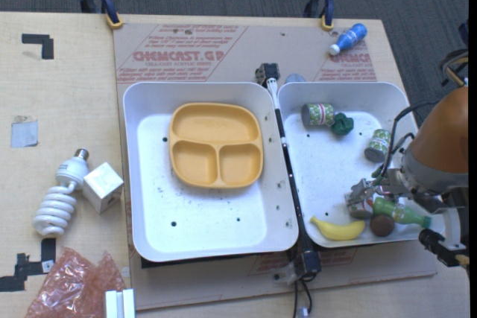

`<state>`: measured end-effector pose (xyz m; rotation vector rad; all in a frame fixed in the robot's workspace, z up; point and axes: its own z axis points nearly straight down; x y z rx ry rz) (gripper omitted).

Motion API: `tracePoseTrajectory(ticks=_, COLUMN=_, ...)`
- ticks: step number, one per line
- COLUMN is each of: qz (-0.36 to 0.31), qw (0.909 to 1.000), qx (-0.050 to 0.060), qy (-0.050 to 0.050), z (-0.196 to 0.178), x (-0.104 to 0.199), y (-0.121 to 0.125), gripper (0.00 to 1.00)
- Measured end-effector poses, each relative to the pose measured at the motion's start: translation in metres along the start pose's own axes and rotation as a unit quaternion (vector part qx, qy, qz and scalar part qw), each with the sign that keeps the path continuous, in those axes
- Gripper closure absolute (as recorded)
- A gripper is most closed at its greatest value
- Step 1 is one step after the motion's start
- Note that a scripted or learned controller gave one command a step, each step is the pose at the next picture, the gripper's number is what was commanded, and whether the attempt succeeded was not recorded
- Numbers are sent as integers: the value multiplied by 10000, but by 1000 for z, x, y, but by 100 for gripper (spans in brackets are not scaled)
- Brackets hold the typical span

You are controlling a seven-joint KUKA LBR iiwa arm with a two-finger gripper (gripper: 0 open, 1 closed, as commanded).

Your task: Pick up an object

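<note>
On the bench at far left, a spiral light bulb (pixel 58 196) lies beside a small white cube (pixel 103 185). The left bin (pixel 149 234) holds a yellow divided tray (pixel 216 144). In the right bin (pixel 313 182), a small can (pixel 318 114) and a green toy (pixel 342 123) lie near the top, a banana (pixel 337 229) along the bottom. The gripper (pixel 365 199) sits low over a green bottle (pixel 399 211) beside a brown ball (pixel 382 226); whether it grasps anything cannot be told.
</note>
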<state>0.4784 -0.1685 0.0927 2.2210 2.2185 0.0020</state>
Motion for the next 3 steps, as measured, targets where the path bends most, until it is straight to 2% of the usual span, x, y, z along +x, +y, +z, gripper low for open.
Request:
tracePoseTrajectory(ticks=1, qz=5, qw=10000, qx=-24, qy=-2, z=-10, x=0, y=2, gripper=100)
tracePoseTrajectory(ticks=2, qz=-7, qw=10000, qx=0, qy=0, z=-100, x=88, y=25, gripper=100)
tracePoseTrajectory(ticks=3, qz=-17, qw=10000, qx=12, qy=-3, z=-127, x=133, y=105, gripper=100)
